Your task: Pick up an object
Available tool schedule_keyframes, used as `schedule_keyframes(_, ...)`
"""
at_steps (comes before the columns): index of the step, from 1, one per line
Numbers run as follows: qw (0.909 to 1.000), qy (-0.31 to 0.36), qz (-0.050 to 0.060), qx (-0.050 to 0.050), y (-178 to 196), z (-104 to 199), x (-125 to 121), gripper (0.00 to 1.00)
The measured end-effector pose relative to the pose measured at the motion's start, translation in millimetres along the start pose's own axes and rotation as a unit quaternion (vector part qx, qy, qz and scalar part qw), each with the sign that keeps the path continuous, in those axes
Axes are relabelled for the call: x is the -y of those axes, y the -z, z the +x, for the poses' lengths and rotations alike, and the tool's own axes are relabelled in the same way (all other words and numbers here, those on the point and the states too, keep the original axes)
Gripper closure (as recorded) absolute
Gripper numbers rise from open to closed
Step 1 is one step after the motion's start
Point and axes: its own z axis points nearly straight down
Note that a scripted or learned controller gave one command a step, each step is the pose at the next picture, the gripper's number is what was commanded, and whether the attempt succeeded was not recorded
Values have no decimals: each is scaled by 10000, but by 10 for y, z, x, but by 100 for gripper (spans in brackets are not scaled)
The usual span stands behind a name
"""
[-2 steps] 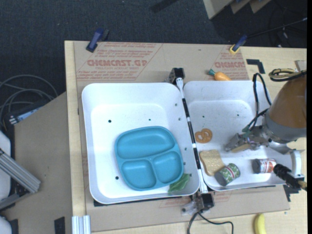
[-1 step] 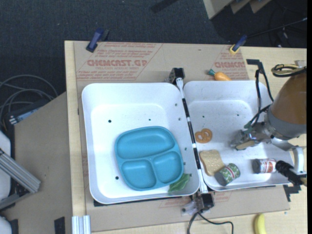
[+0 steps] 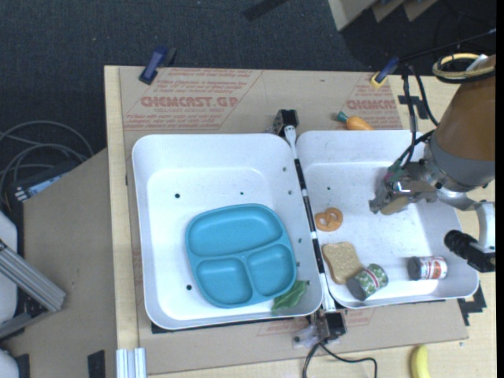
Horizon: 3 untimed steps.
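My gripper (image 3: 388, 200) hangs low over the upper right part of the right bin (image 3: 354, 168), above bare white floor. A small brown pretzel-shaped ring (image 3: 329, 219) lies to its left, near the wall between the bins. In the front of that bin are a slice of toast (image 3: 340, 261), a green can (image 3: 368, 280) on its side touching the toast, and a red-and-white can (image 3: 428, 268) on its side to the right. I see nothing in the gripper.
The left bin (image 3: 146, 164) holds a blue divided plate (image 3: 239, 253) and a green leafy piece (image 3: 290, 296) in its front right corner. An orange carrot toy (image 3: 356, 121) lies on the board behind the right bin. A yellow banana (image 3: 420, 362) lies in front.
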Motion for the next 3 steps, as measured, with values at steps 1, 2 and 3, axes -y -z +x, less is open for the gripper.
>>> schedule_keyframes(1,10000,0,5,0,137,593,-222,100)
schedule_keyframes(2,10000,-1,7,0,346,1087,-98,100)
schedule_keyframes(3,10000,-6,2,5,709,944,-843,100)
